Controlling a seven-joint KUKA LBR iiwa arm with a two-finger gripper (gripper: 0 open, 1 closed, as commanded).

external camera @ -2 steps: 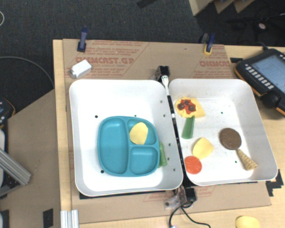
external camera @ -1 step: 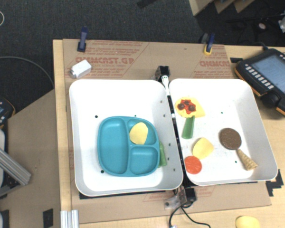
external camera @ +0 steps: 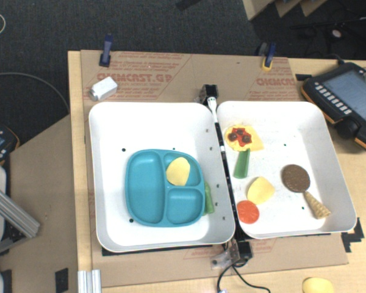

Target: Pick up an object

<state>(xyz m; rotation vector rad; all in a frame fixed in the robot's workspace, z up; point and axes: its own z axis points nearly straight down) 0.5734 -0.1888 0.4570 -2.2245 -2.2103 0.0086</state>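
Two white bins side by side on the desk (external camera: 171, 78).
Left bin (external camera: 104, 163): teal plate (external camera: 147, 191) holding a yellow piece (external camera: 178, 171). Right bin (external camera: 317, 139): toy pizza (external camera: 241, 138), green stick (external camera: 241, 163), red disc (external camera: 248, 212).

Two white bins (external camera: 104, 163) are seen, one teal tray (external camera: 152, 191), and perhaps seven small toy foods (external camera: 260, 190).
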